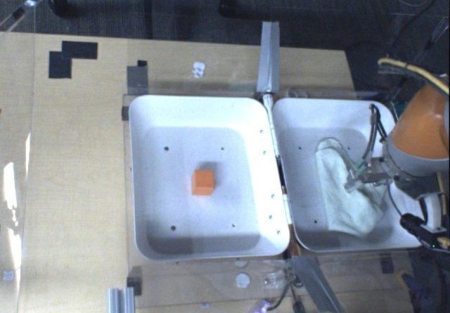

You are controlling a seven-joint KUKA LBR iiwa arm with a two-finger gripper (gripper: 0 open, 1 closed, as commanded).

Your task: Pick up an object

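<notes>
Wooden bench, two white bins. Right bin [309, 122]: gripper [360, 176] at 3 o'clock pressing on cloth [344, 199], jaw state unclear. Cloth soft, light; pinch a fold. Left bin [151, 164]: orange cube [203, 182], centre, rigid.

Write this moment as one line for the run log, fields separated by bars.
gripper: low over white cloth, right bin | grasp: cannot tell | orange cube: left bin, untouched

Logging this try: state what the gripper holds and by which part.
Cannot be told. The gripper is down on the white cloth in the right bin, but no cloth is seen between its fingers.
</notes>
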